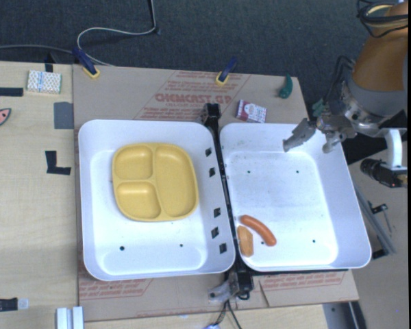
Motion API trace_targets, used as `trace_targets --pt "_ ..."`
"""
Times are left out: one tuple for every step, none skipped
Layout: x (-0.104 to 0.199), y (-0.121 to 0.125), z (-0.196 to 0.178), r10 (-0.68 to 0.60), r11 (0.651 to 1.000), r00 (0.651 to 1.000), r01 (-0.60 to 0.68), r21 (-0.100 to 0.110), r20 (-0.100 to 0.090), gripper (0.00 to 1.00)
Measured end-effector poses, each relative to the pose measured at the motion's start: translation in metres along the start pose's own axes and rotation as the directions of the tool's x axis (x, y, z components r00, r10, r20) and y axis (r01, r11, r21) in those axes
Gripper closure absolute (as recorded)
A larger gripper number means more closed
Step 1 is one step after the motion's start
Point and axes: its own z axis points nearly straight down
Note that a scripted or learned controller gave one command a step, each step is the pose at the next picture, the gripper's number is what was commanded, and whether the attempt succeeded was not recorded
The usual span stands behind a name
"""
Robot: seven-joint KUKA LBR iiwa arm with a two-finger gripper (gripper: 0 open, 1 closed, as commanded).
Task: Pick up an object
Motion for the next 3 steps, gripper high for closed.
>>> trace_targets --pt "0.012 0.039 0.149 0.0 1.0 1.0 0.0 0.005 -0.001 0.0" --pt "0.031 0.028 0.182 0.001 1.0 1.0 -0.001 -0.003 0.002 0.0" --pt "0.031 0.029 0.172 0.001 1.0 1.0 -0.001 -0.004 0.002 1.0"
